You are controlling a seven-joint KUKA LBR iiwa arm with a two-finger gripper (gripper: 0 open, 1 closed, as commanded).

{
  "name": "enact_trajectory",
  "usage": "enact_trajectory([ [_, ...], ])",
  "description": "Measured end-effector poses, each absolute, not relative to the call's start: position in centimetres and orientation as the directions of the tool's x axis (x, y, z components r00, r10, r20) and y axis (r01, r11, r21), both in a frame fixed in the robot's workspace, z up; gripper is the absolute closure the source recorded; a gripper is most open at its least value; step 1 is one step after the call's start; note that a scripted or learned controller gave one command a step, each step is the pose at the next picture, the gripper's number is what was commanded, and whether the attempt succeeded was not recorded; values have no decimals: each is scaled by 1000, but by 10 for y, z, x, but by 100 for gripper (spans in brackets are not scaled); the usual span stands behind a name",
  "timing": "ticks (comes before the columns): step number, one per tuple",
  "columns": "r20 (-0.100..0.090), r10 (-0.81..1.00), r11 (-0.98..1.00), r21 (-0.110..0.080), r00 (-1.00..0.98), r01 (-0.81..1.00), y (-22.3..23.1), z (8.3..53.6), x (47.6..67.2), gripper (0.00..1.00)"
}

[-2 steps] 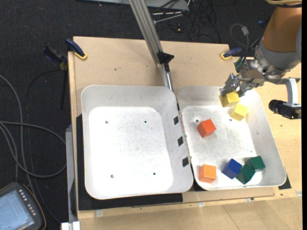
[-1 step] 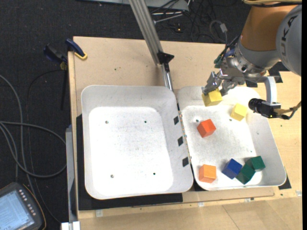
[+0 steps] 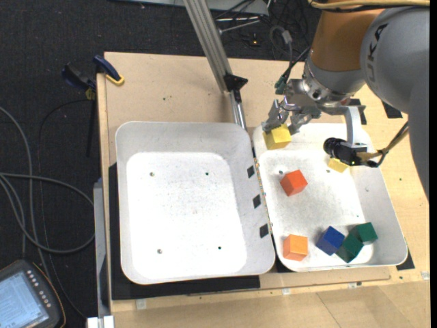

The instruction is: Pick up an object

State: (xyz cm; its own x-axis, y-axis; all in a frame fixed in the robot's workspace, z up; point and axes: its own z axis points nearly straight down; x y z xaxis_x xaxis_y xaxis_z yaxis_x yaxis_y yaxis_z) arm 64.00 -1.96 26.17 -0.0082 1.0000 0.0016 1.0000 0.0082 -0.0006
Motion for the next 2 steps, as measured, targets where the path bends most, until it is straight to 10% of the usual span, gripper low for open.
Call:
enact_trajectory([
  [2,2,1000,8,-3,-8,1000,88,244,640,100],
])
